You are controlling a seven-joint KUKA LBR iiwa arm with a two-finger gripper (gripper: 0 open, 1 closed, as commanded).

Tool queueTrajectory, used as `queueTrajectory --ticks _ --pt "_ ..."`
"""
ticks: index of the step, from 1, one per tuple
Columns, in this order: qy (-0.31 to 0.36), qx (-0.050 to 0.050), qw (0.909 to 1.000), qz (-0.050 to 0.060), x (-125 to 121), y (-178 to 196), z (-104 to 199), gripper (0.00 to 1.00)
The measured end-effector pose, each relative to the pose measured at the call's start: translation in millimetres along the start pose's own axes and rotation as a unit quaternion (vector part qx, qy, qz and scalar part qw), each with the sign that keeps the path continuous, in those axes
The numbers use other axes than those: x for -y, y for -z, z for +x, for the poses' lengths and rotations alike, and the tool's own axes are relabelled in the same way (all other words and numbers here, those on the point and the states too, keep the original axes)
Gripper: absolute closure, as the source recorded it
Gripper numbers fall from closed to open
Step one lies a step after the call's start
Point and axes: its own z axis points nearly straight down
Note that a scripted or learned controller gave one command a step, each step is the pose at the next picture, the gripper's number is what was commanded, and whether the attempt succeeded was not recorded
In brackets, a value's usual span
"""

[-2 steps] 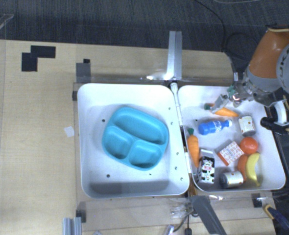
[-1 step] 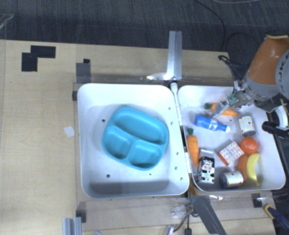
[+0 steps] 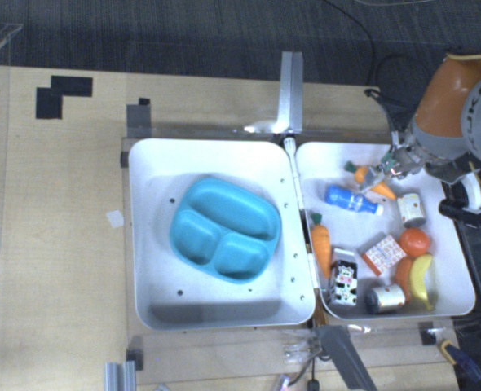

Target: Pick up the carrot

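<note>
The carrot (image 3: pixel 321 248), orange with a green top, lies lengthwise against the left wall of the right bin (image 3: pixel 467 300), its top pointing toward the back. My gripper (image 3: pixel 390 168) hangs over the back of that bin, well to the right of and behind the carrot. Directly under and beside the gripper are small orange pieces (image 3: pixel 382 191), and whether it touches them is unclear. Above the wrist, the arm's orange band (image 3: pixel 452 96) sits at the upper right.
The right bin also holds a blue bottle (image 3: pixel 353 200), a white can (image 3: pixel 412 208), a red-and-white box (image 3: pixel 384 255), a red-orange ball (image 3: pixel 417 241), a banana (image 3: pixel 421 277), a silver can (image 3: pixel 385 299) and a black-and-white item (image 3: pixel 344 282). A blue divided plate (image 3: pixel 224 228) lies in the left bin (image 3: pixel 155 300).
</note>
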Motion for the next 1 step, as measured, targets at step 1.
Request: queueTrajectory --ticks 1 --pt "0.028 0.001 0.9996 -0.002 -32.4 122.6 59.7 1.0"
